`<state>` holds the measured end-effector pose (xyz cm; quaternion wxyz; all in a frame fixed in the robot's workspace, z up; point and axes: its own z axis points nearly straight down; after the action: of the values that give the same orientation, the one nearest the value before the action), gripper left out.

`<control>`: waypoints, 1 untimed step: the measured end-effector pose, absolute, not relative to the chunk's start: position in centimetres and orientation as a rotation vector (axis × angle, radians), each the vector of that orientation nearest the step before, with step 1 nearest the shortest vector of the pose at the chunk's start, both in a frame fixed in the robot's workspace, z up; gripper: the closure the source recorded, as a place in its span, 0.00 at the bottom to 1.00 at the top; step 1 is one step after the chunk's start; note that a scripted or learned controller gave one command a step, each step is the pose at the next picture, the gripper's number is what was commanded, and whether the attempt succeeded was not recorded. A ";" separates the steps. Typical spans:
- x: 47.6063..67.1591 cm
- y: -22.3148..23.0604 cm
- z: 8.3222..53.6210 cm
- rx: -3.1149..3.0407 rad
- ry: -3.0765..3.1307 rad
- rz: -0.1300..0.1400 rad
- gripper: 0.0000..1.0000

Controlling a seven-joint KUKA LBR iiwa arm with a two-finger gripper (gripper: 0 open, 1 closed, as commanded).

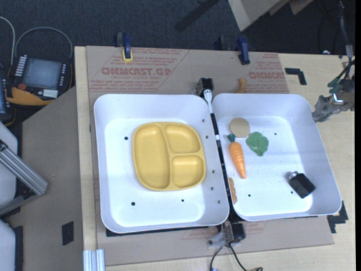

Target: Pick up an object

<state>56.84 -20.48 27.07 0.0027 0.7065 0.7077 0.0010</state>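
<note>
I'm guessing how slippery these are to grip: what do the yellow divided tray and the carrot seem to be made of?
The yellow divided tray looks like molded plastic: one even color, rounded compartment walls, a soft satin sheen. The carrot appears to be a toy, likely plastic or rubber, going by its uniform orange body and flat green tip; the resolution leaves the exact material open.

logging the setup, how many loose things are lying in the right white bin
4. A round beige disc near the bin's top left, a green leafy broccoli piece beside it, an orange carrot below them, and a small black block toward the lower right corner. None look hidden.
</note>
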 end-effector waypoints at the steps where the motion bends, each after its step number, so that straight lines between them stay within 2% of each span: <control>1: 57.1 -14.8 27.3 2.216 2.227 0.001 1.00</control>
<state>57.08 -14.84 27.32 -0.0002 0.7054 0.7088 0.0003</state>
